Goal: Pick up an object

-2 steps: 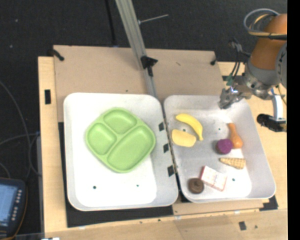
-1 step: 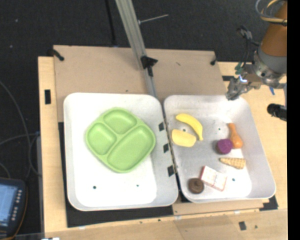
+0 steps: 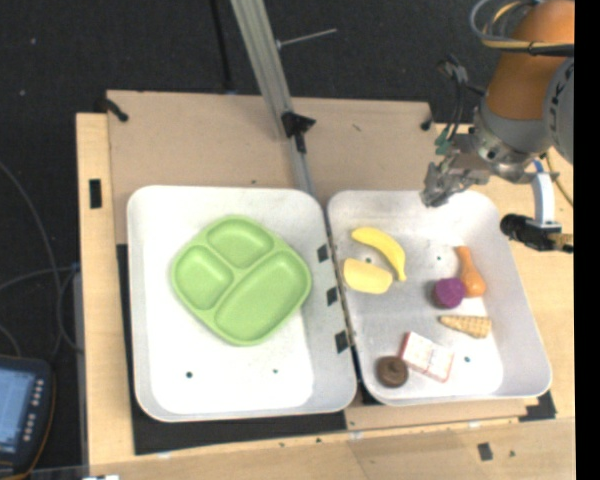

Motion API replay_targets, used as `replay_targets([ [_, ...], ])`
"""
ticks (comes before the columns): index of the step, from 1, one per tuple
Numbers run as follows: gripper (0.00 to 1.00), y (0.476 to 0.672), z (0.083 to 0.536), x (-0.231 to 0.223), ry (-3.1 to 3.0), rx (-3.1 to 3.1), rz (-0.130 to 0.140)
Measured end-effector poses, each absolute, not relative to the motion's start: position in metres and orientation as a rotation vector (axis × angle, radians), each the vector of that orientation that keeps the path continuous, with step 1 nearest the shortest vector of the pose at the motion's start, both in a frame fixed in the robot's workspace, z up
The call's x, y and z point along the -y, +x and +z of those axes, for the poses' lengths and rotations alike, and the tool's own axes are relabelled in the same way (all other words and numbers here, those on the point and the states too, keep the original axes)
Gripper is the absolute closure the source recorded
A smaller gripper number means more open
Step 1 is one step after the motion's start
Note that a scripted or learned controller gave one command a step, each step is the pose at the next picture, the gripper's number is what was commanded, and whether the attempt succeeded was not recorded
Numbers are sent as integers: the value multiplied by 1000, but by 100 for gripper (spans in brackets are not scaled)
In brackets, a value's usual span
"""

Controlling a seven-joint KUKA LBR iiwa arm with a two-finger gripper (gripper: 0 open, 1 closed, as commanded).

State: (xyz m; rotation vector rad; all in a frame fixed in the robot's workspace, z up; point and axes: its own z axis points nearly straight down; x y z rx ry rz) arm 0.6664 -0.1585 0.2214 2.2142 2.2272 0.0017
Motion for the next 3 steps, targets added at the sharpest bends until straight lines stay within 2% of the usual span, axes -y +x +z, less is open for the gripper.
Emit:
replay_targets([
  [1,100,653,235,114,2214,-2229,3],
  [2,100,630,230,59,2215,-2229,1],
  [3,100,617,229,18,2215,-2229,2],
])
